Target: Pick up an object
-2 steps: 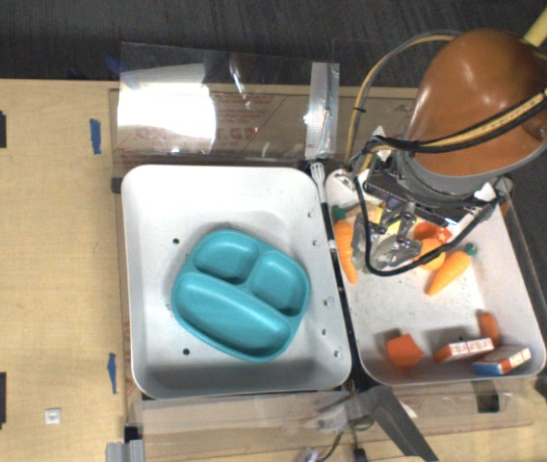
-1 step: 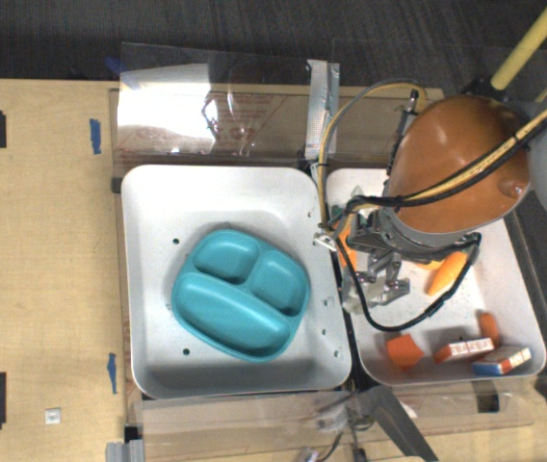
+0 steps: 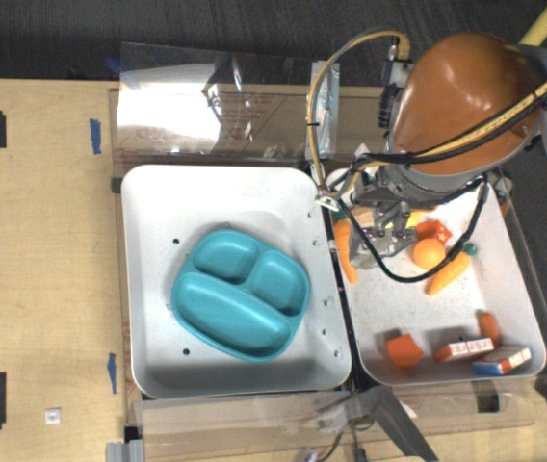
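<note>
The right bin [image 3: 514, 287] holds several small toy foods. An orange round fruit [image 3: 429, 252] lies beside a carrot [image 3: 450, 270] and a red piece [image 3: 433, 229]. A long orange piece [image 3: 347, 255] rests along the bin's left wall. My gripper [image 3: 377, 227] hangs low over the bin's upper left part, between that long piece and the round fruit, under the orange band [image 3: 461, 89] of the arm. Cables hide much of it. I see nothing clearly held.
The left bin [image 3: 158, 200] holds a teal divided plate [image 3: 242, 292]. Near the right bin's front lie an orange-red block [image 3: 404, 350], a red and white box [image 3: 464, 348], an orange cylinder [image 3: 487, 324] and a blue and white box [image 3: 503, 362]. Cables loop above the gripper.
</note>
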{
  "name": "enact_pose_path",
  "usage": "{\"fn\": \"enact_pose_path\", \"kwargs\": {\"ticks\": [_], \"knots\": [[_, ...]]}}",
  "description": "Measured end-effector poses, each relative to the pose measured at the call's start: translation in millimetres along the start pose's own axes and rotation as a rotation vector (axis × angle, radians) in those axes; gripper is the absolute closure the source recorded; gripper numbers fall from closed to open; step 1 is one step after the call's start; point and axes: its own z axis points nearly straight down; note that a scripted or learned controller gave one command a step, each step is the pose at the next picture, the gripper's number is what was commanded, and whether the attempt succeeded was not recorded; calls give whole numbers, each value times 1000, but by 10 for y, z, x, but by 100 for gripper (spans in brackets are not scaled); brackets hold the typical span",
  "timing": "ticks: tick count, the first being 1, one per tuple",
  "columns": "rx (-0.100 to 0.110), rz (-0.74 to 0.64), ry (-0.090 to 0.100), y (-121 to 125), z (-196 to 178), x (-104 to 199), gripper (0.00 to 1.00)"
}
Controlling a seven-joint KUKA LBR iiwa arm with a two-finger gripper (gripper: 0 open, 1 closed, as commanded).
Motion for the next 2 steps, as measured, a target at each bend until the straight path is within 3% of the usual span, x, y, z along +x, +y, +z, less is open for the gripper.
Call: {"fn": "enact_pose_path", "kwargs": {"ticks": [1,2], "knots": [[2,-39,-2,168,-378,-502,100],[5,-60,4,402,-1142,339,100]]}}
